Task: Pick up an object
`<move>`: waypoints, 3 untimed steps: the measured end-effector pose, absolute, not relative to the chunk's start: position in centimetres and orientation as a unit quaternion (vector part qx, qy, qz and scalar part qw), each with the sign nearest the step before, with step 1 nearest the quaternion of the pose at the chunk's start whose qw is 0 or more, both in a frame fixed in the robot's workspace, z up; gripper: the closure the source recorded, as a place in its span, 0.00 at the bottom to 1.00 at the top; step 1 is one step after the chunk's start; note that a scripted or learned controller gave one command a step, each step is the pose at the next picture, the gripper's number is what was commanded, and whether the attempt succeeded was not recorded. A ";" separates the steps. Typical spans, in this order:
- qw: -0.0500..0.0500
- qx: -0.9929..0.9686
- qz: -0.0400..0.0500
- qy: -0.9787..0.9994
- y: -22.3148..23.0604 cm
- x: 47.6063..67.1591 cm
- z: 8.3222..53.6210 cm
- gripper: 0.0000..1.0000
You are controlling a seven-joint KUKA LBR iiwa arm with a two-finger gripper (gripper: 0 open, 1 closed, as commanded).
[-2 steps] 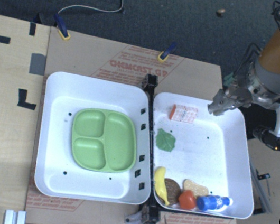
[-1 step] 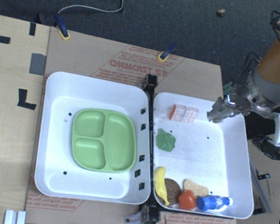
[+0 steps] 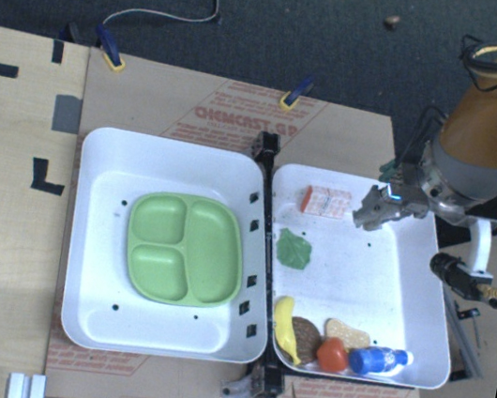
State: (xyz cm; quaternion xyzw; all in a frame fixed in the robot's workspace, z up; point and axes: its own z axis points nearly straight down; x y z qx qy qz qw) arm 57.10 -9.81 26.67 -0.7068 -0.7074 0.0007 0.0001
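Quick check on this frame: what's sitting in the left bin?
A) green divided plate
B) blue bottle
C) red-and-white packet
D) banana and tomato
A: the green divided plate lies alone in the left bin; the banana, tomato, blue bottle and red-and-white packet are all in the right bin.

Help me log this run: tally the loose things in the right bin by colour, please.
Yellow: 1, banana
Green: 1, flat piece
Red: 1, tomato
Blue: 1, bottle
Brown: 1, dark lump
Tan: 1, bread-like piece
Red and white: 1, small packet
Total: 7
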 end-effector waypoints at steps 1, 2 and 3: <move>0.000 -0.707 0.001 -0.707 -10.7 56.1 25.9 1.00; 0.000 -0.707 0.001 -0.708 -9.0 58.8 25.3 1.00; 0.000 -0.707 0.001 -0.708 -7.7 60.8 24.8 1.00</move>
